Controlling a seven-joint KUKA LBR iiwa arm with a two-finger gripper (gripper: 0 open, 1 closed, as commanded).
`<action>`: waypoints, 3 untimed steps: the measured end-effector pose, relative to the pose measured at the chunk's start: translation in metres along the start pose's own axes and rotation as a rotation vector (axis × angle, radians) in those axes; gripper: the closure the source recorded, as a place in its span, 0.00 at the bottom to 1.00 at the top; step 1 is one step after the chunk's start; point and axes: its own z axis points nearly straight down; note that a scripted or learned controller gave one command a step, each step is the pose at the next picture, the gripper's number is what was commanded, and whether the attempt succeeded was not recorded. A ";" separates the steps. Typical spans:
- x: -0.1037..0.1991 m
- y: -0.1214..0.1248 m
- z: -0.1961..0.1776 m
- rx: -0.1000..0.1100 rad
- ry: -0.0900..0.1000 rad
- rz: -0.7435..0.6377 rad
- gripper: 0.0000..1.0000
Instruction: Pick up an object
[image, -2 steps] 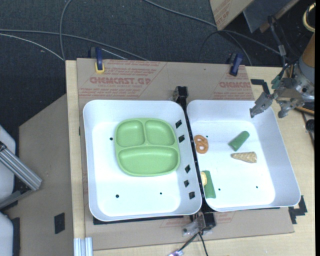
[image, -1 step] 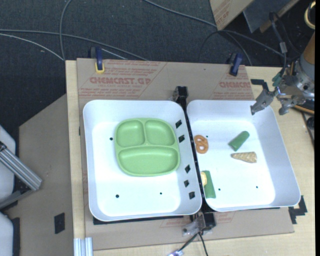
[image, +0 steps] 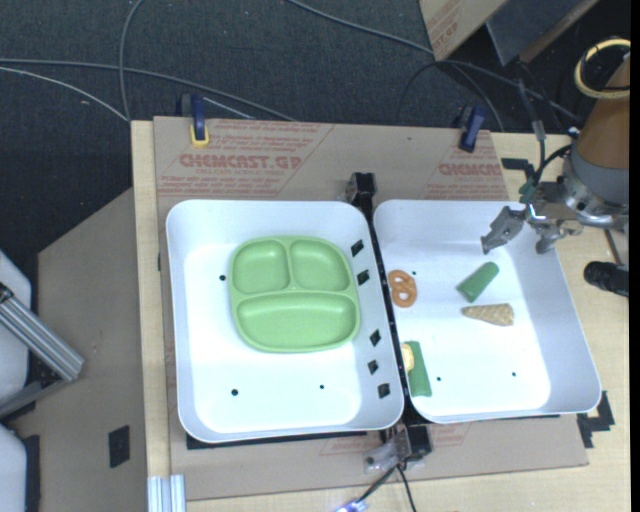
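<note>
In the right bin (image: 560, 330) lie a green cylinder (image: 478, 281), a tan cone-shaped piece (image: 489, 314), a small orange pretzel (image: 402, 288) and a green and yellow stick (image: 415, 367) by the bin's left wall. My gripper (image: 522, 231) hangs over the bin's far right corner, above and to the right of the green cylinder. Its fingers (image: 499, 232) are spread apart with nothing between them.
The left bin (image: 200, 390) holds a green divided plate (image: 294, 294). Black clips line the wall between the two bins. Blue clamps (image: 199, 118) stand at the board's far edge, with cables behind on the dark floor.
</note>
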 end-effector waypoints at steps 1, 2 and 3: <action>0.009 -0.005 0.057 0.000 0.001 0.000 0.00; 0.013 -0.009 0.100 -0.001 0.000 0.000 0.00; 0.012 -0.007 0.085 -0.007 -0.001 0.000 1.00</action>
